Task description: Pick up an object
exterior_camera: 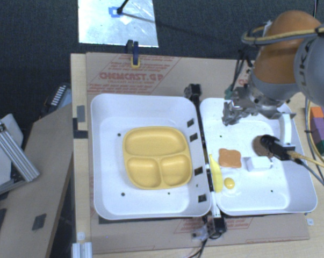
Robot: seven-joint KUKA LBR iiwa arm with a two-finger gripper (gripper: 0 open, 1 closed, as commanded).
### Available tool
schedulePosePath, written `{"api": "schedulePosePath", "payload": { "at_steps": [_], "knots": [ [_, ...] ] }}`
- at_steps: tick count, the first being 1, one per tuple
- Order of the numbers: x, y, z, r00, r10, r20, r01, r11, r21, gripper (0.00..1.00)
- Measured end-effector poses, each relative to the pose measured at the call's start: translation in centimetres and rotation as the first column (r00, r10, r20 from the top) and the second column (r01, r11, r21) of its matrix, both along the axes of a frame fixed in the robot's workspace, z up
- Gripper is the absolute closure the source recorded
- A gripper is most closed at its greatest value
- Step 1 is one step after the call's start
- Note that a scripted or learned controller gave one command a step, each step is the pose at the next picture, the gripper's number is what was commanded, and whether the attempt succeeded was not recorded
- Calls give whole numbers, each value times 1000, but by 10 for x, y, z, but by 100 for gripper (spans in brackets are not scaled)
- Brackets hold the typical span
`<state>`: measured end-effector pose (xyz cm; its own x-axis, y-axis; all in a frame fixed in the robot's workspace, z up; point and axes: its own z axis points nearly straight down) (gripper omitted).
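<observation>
The left bin (105, 144) holds a yellow divided tray (153, 157) lying flat, probably too broad for an easy grasp. In the right bin (269, 198), a yellow banana-like piece (215, 173) lies along the left wall, with an orange toast-like piece (230, 158), the likelier pick, just beside it. The claw (231, 113) hangs over that bin's far part; I cannot tell whether it is released or clenched.

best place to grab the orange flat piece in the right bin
Probably from straight above: grip the orange piece across its near and far edges. It lies flat in the right bin, and the white block crowds one side.
</observation>
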<state>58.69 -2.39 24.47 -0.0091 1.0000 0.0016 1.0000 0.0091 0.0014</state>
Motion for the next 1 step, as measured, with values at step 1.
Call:
{"api": "schedulePosePath", "payload": {
  "at_steps": [1],
  "knots": [
    [-14,53,-7,1000,0,-2,0,1000,0,100]
  ]
}}
